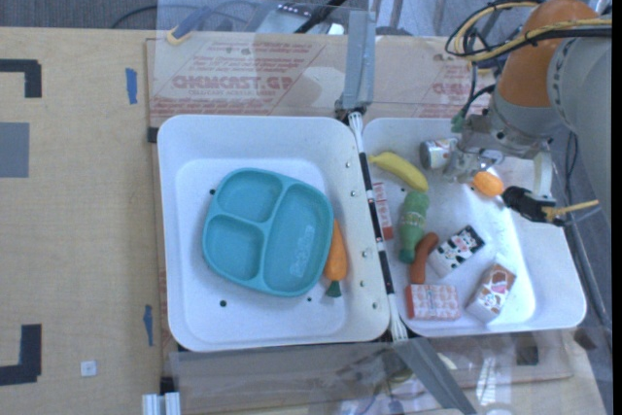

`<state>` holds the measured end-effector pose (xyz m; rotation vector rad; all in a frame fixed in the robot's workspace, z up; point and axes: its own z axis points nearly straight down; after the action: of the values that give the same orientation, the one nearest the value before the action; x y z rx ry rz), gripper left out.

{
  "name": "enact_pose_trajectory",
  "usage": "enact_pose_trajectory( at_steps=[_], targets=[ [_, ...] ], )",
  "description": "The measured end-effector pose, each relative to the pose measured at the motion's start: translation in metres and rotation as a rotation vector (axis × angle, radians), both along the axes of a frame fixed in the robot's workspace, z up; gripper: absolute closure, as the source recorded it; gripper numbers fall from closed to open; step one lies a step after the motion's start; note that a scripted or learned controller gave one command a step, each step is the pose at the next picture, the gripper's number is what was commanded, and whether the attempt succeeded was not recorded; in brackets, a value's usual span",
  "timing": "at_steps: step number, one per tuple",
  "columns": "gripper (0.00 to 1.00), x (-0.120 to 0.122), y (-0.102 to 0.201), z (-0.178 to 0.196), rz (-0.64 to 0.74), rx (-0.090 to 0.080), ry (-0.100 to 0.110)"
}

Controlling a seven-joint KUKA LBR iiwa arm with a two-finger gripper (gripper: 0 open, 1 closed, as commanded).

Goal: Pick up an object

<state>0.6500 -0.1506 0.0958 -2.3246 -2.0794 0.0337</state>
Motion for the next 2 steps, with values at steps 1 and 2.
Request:
enact_pose_trajectory(
  at_steps=[1, 2],
  targets=[
    [1.0, 0.0113, 0.0814, 0.111, -0.042, -0.003, -0.034],
    [0.0, 0.0108, 0.0809, 0.1099, -0.043, -0.004, -0.032]
  ],
)
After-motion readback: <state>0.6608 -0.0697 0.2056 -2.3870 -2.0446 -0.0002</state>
